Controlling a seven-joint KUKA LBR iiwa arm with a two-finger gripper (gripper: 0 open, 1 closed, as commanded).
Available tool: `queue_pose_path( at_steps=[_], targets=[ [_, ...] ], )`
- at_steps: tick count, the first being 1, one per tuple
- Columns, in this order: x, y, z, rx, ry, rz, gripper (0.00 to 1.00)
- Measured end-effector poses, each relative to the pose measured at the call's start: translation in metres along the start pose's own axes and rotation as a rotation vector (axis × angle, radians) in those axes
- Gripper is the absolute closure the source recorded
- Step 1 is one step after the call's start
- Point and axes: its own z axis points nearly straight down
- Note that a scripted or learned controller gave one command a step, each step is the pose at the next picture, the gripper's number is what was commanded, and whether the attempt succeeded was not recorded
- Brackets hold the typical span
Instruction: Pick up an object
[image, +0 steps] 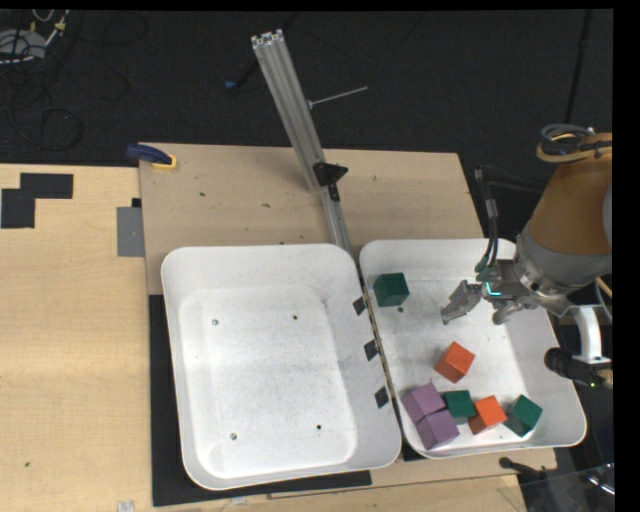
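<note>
The robot's two-finger hand (482, 306) hovers over the right shallow white bin (420, 262), fingers spread apart with nothing between them. Below it lies an orange cube (456, 361); a dark green cube (391, 289) sits near the bin's upper left corner.

Grey arm (565, 225) reaching from right, tool (481, 307) fingers spread, empty

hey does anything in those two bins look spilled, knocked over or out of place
Nothing stands out. The blocks all lie inside the right bin: a green block alone near its far left corner, an orange block mid-bin, and purple, green and orange ones clustered along the near edge. The gripper hovers above that bin.
</note>
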Motion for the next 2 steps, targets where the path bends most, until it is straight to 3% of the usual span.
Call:
queue_pose_path(
  at_steps=[1, 2],
  targets=[
    [-0.001, 0.001, -0.003, -0.006, -0.001, 0.003, 0.0],
    [0.001, -0.009, 0.058, 0.001, 0.0, 0.002, 0.0]
  ],
)
